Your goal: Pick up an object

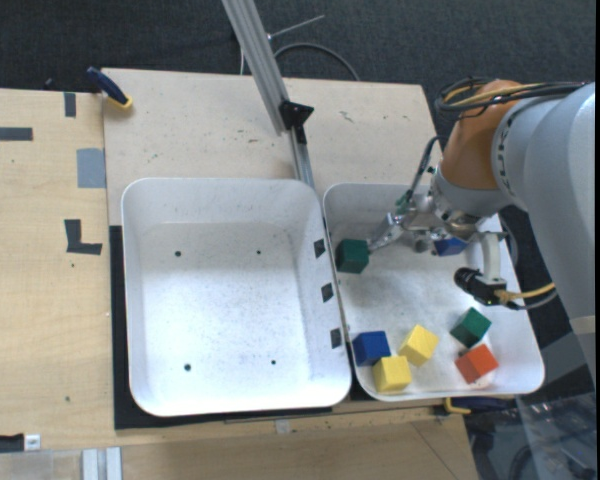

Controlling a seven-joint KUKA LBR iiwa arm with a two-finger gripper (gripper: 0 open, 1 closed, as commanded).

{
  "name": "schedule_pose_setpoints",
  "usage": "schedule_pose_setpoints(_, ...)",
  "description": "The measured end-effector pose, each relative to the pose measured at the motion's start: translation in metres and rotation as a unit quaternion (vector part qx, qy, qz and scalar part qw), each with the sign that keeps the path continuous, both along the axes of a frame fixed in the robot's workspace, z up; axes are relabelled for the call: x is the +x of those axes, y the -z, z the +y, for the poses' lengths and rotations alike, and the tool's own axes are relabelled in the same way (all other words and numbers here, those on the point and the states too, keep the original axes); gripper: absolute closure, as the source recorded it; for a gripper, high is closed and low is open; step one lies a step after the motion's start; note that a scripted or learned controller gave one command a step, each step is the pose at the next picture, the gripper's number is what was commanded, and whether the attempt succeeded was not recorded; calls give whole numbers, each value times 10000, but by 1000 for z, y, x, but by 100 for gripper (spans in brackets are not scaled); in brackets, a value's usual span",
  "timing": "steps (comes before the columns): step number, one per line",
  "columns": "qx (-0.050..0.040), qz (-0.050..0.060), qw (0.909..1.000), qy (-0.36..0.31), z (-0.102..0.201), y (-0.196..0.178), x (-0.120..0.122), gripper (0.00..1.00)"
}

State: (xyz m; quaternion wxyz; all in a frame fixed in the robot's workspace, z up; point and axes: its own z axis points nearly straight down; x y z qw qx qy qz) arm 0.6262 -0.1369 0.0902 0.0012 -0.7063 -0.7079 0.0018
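A dark green cube (352, 256) with matte faces sits at centre frame in the right bin (380, 200), touching the pincer (365, 247), whose grip cannot be told.

The two bins are white — the left bin (225, 298) has tiny dark speckles and a few black dots, and the right bin (420, 288) is speckled too. In the right bin, a dark green block (352, 257) sits at 9 o'clock. Down at 6 o'clock are a blue block (371, 347) and two yellow blocks (392, 373) (419, 345). At 4 o'clock there is a green block (472, 326) and an orange-red block (476, 363). The arm (545, 158) is grey with an orange band (470, 148). The surface (40, 268) is pale tan wood with grey tape marks — the floor (100, 18) is dark.
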Motion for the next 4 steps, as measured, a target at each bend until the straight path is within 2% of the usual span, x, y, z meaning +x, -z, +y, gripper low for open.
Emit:
schedule_pose_setpoints(1,4,-5,10000,-5,1,-11,0,100)
schedule_pose_setpoints(2,3,-45,10000,-1,11,-68,4,100)
schedule_pose_setpoints(3,-1,-46,10000,3,13,-131,8,100)
schedule_pose_setpoints(4,-1,-44,10000,2,13,-179,9,100)
